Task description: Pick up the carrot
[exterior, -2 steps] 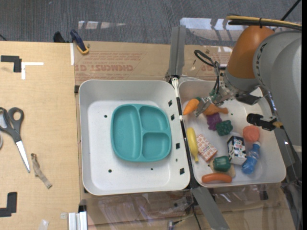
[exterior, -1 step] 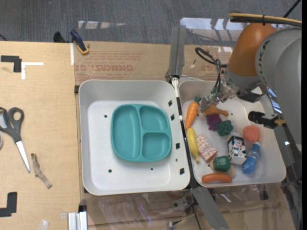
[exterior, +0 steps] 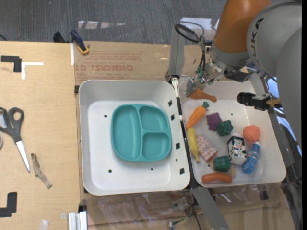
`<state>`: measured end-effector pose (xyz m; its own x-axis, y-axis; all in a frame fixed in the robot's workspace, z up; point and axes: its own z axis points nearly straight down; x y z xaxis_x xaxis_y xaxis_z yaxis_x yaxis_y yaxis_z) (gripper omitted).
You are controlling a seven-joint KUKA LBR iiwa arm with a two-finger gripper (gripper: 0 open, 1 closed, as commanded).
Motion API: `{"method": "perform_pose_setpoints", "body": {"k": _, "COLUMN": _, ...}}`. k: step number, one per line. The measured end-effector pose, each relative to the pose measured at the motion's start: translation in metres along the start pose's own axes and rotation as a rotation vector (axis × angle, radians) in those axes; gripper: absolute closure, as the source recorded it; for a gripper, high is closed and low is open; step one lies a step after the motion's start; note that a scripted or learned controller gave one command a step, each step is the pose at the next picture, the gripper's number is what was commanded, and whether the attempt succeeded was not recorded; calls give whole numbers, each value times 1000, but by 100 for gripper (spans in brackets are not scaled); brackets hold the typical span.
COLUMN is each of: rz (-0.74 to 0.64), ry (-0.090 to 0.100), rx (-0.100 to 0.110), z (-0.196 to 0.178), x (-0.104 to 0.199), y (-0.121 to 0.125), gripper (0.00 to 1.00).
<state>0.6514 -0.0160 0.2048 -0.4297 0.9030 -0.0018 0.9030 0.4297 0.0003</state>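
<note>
The carrot [exterior: 195, 116], orange with a green top, lies tilted against the left wall of the right bin [exterior: 278, 176], its green end pointing to the upper right. My gripper [exterior: 195, 84] hangs over the bin's far left corner, above and a little behind the carrot, apart from it. Just under the gripper lies a brown toy food piece [exterior: 203, 95]. The arm's orange band [exterior: 237, 18] and grey body come in from the upper right.
The right bin also holds a yellow piece [exterior: 192, 143], pink wafer [exterior: 206, 148], purple grapes [exterior: 213, 120], green pieces [exterior: 224, 127], orange ball [exterior: 251, 133], white carton [exterior: 236, 147], blue bottle [exterior: 250, 161] and sausage [exterior: 217, 178]. The left bin [exterior: 91, 176] bears a teal divided plate [exterior: 141, 132]. Scissors [exterior: 15, 131] lie at far left.
</note>
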Motion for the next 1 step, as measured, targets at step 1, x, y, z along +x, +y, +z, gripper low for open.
{"method": "perform_pose_setpoints", "body": {"k": 1, "rz": 93, "ry": 1, "rx": 4, "z": 4, "x": 56, "y": 13, "gripper": 100}}
